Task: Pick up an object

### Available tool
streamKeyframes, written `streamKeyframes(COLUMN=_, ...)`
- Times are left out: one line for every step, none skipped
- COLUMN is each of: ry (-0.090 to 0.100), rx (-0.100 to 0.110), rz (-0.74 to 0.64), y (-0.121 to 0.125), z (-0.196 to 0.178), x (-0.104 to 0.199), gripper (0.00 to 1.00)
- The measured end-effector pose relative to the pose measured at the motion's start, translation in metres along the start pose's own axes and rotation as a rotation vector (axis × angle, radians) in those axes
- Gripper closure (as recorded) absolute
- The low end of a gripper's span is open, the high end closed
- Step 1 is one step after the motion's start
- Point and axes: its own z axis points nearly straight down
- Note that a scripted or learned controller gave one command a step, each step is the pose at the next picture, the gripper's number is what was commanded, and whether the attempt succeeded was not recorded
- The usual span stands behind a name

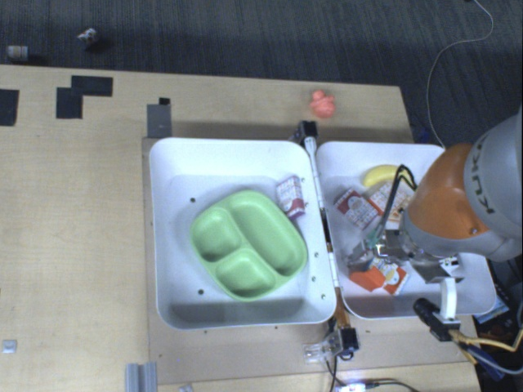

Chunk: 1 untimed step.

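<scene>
Orange packet (369, 279) in right bin (482, 294)

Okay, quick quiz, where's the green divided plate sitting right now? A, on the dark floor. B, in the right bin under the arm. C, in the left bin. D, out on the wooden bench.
C: the green divided plate lies flat inside the left bin, while the arm reaches over the right bin.

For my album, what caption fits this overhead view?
Grey-and-orange arm reaching into the right bin of small items, beside a green divided plate in the left bin.
</scene>
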Motion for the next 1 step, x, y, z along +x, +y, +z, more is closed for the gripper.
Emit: streamKeyframes(ry=0.000, rx=-0.005, rz=-0.001, y=0.0023, z=-0.0113, x=0.0003, gripper=1.00)
